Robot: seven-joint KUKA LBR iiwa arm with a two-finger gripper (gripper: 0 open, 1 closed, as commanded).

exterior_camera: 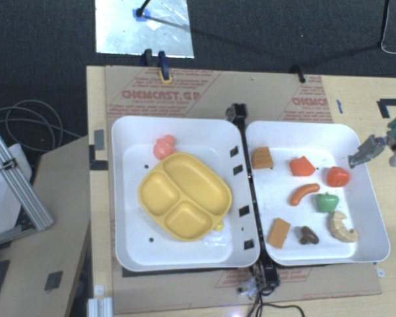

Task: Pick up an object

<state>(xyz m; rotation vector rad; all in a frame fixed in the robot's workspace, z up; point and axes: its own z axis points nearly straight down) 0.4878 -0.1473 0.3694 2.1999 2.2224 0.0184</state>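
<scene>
Entry, as I read it remotely: gripper (360,156), finger state I cannot tell, at the right bin's (366,243) two o'clock rim; nearest pick, red tomato (338,176), just inside at its seven o'clock; risk, descent clips the rim or nudges it away.

"chemcast gp" printed red, repeated, on brown sheet (185,91) under bins.
</scene>
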